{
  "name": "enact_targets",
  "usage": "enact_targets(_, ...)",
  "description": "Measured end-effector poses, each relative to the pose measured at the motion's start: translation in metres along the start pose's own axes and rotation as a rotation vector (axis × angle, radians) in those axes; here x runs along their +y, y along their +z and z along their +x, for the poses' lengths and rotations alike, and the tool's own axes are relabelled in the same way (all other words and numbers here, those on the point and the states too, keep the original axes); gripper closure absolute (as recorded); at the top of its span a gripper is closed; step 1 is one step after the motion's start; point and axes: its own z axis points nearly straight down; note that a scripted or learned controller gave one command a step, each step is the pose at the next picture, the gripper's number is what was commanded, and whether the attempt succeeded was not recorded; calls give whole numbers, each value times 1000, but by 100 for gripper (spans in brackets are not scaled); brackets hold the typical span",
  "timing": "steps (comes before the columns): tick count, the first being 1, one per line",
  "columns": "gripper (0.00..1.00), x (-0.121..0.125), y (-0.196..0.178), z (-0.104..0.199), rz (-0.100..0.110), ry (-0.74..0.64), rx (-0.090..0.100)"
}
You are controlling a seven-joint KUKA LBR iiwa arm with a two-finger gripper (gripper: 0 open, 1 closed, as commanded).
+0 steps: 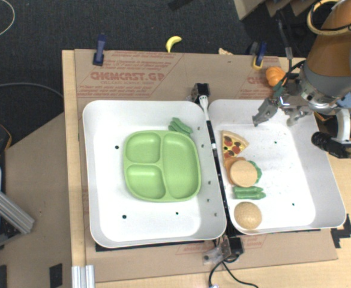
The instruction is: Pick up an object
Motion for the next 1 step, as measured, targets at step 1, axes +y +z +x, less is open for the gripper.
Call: enact_targets(1,0,-55,116,29,12,1,4)
